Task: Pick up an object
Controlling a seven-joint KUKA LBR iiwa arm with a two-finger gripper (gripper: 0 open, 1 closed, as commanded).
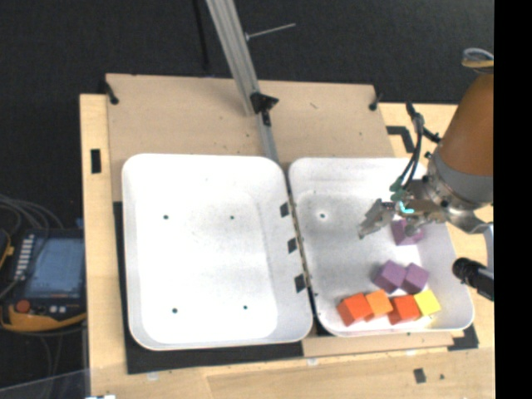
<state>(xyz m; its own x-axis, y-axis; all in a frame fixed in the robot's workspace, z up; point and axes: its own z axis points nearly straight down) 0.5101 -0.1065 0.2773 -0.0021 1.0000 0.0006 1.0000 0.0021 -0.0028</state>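
Blocks are all gathered in the right bin (pixel 332 181), and that is where the action sits. A purple block (pixel 406 233) lies near the bin's right side, just under the wrist, partly covered by the arm (pixel 470 140) that comes in from the right with its orange band showing. The tool (pixel 384 217) hangs over the middle of the right bin, just left of that purple block. One dark finger (pixel 371 219) sticks out to the left and down over bare white floor; the other side is tucked under the wrist, so I cannot tell how far the jaws are spread or whether they are clenched. Nothing shows between them, and the visible finger touches no block as far as I can see.

Further toward the front of the bin, two more purple blocks (pixel 400 276) sit touching each other. Along the front wall runs a row: an orange-red block (pixel 356 308), an orange block (pixel 379 302), another orange-red one (pixel 406 307), and a yellow block (pixel 427 302) at the right end, all packed close together.

The left bin (pixel 199 248) lies beside it on the tabletop (pixel 100 223), their inner rims meeting at the centre. A metal pole (pixel 237 48) slants up from the back edge.
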